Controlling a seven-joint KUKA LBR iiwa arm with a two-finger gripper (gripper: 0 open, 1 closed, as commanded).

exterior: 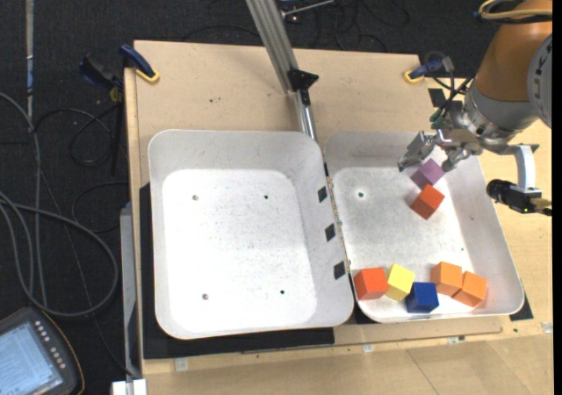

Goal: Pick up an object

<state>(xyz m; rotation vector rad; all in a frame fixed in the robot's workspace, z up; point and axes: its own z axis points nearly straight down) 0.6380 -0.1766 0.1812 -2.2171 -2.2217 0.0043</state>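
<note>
My gripper (pixel 429 163) hangs over the back of the right bin (pixel 492 226), reaching in from the right. A purple block (pixel 429 174) sits between its two fingers, which are shut on the block's sides. Just in front of it an orange block (pixel 428 202) lies on the bin floor, touching or nearly touching the purple one in this view. Along the right bin's front edge lie a red-orange block (pixel 371 282), a yellow block (pixel 400 281), a blue block (pixel 423 298) and two orange blocks (pixel 461 282).
The left bin (pixel 176 209) stands beside the right one, their walls meeting at mid-bench. A slanted metal pole (pixel 268 20) runs from the top down to the bins' shared back corner. Clamps sit at the bench's back corners.
</note>
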